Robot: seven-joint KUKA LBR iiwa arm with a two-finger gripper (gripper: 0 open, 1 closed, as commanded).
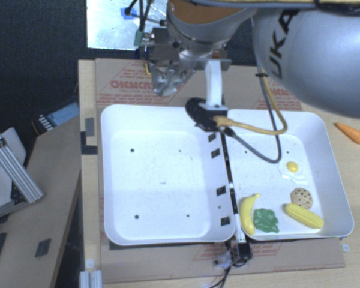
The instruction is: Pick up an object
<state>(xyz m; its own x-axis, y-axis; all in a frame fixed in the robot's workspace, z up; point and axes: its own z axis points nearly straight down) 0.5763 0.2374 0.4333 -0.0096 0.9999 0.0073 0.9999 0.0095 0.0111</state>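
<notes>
My gripper hangs high over the back edge of the left bin, beyond its far rim, and I see nothing in it. All the objects lie in the right bin, towards its front. A fried egg rests near the right wall. In front of it sits a brown cookie, then a yellow corn cob. A yellow banana lies beside the divider, touching a green leafy piece.
An orange carrot lies outside the bins on the bench at the right. The arm's large grey body spans the upper right. A metal frame stands at the far left.
</notes>
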